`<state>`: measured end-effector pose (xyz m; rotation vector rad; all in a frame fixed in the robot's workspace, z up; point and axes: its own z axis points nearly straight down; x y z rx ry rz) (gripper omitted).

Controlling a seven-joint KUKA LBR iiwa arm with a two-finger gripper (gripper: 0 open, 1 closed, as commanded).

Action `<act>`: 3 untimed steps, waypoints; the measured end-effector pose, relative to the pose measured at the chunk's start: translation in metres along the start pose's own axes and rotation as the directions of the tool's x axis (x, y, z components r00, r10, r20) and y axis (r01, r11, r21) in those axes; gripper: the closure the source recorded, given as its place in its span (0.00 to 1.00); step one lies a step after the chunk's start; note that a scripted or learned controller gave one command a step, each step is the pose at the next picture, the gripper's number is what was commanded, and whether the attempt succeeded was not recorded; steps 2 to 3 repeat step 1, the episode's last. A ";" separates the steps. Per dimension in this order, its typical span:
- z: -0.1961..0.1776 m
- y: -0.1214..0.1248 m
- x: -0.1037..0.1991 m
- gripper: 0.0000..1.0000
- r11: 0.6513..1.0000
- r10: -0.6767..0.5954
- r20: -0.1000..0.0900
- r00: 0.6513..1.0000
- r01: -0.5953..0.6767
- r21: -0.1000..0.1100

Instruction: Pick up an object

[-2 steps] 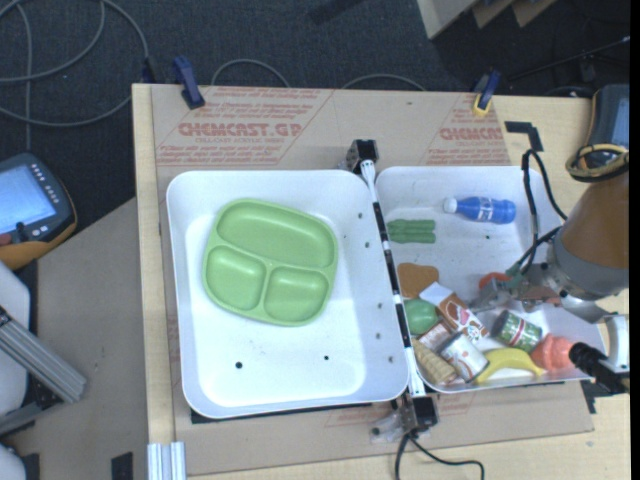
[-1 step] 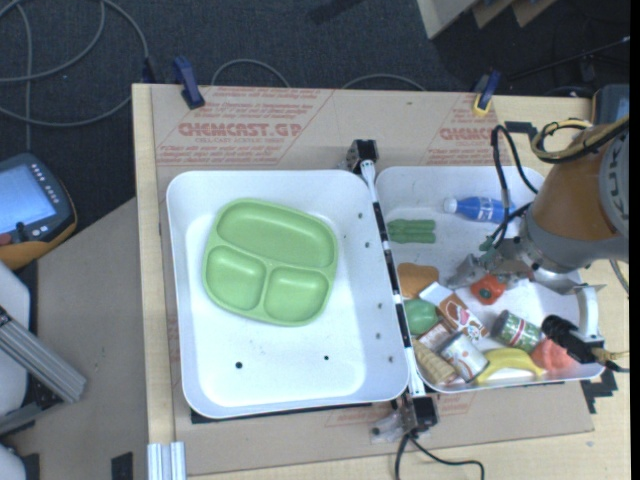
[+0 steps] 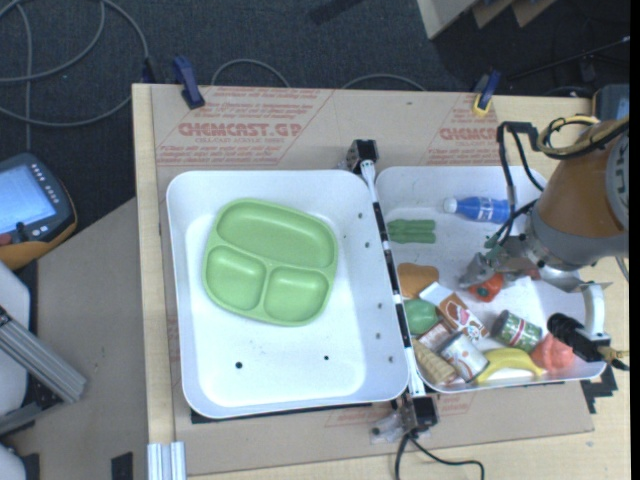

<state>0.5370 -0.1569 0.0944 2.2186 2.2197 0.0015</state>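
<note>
Red object [image 3: 488, 287] sits just under my gripper [image 3: 492, 268] in the right bin [image 3: 420, 183] | my gripper's grip I cannot tell | blue bottle [image 3: 478, 208] beyond it | banana [image 3: 508, 365] nearer the camera | green tray [image 3: 269, 260] far left

Dark carpet floor [image 3: 90, 38], looping cables [image 3: 60, 13], brown bench board [image 3: 300, 118]

Grey arm [image 3: 572, 240], orange band, black cables.
</note>
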 end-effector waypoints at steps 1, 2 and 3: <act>-0.095 -0.014 0.109 1.00 1.000 -0.008 -0.003 1.000 0.008 -0.003; -0.095 -0.014 0.109 1.00 1.000 -0.008 -0.003 1.000 0.008 -0.003; -0.095 -0.014 0.109 1.00 1.000 -0.008 -0.003 1.000 0.008 -0.003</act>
